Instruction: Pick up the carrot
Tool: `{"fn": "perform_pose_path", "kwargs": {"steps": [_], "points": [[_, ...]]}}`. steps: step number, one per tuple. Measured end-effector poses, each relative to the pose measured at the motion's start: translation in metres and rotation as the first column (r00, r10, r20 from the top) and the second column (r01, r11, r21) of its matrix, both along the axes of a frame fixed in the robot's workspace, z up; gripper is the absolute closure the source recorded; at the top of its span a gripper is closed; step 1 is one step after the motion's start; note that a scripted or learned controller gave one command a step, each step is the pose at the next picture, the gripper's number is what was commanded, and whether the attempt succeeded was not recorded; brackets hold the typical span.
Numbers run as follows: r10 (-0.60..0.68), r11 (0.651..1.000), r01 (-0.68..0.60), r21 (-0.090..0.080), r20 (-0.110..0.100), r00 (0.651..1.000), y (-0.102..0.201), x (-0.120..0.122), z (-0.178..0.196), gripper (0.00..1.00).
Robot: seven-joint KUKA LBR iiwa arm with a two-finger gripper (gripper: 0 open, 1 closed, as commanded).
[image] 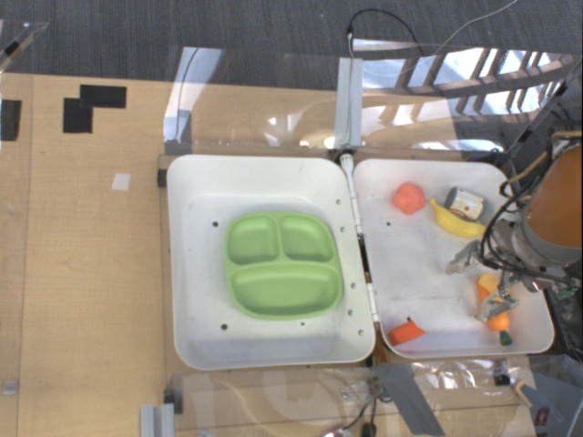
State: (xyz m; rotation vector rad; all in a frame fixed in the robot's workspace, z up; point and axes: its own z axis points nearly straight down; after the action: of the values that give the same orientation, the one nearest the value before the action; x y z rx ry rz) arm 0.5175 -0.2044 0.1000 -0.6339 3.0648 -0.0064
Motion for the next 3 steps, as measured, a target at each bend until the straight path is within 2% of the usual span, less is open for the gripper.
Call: {"fn": "perform_pose_path", "kwargs": {"steps": [1, 2, 3], "points": [[0.141, 0.990, -0.141, -0.001, -0.004, 0.990, 0.000, 0.014, -0.010, 0.00], [0.134, 0.991, -0.134, -0.004, 0.008, 0.991, -0.001, 0.018, 0.003, 1.00], [-0.052, 0.999, 0.052, 0.003, -0.002, 0.999, 0.000, 0.070, 0.061, 1.00]]}}
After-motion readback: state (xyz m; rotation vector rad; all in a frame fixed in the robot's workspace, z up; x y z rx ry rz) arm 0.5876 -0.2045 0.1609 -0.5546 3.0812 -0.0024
